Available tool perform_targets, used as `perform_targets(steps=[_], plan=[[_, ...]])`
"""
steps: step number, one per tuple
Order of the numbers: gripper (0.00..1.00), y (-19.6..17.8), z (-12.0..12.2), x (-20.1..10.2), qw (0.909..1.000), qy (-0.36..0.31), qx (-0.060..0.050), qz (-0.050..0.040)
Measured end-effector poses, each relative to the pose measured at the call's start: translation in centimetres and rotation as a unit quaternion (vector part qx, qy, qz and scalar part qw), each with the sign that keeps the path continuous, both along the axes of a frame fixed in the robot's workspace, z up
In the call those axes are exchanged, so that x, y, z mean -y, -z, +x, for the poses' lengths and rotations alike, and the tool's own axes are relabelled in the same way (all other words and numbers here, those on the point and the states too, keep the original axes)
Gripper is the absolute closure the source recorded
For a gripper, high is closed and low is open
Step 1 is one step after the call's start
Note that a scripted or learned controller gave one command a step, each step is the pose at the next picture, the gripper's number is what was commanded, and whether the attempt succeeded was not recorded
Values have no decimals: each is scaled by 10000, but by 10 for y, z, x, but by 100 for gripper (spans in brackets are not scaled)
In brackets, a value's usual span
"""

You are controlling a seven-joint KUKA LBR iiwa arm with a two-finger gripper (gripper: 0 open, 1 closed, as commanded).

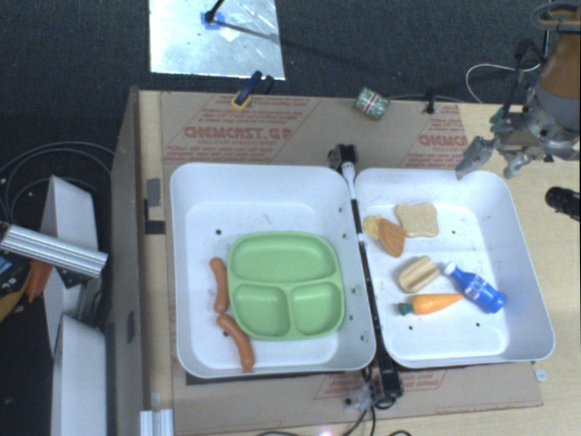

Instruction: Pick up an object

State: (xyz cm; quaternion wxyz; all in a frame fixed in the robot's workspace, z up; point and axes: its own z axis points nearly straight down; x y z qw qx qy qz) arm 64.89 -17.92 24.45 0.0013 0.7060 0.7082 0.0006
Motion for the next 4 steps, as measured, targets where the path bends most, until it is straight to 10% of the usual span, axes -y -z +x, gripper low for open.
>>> perform_targets(steps=[1, 2, 4], plan=[[0, 77, -52, -68, 10000, -6, -17, 10], [0, 140, -106, -60, 10000, 10, 23, -9], [0, 157, 22, -87, 10000, -9, 27, -1]])
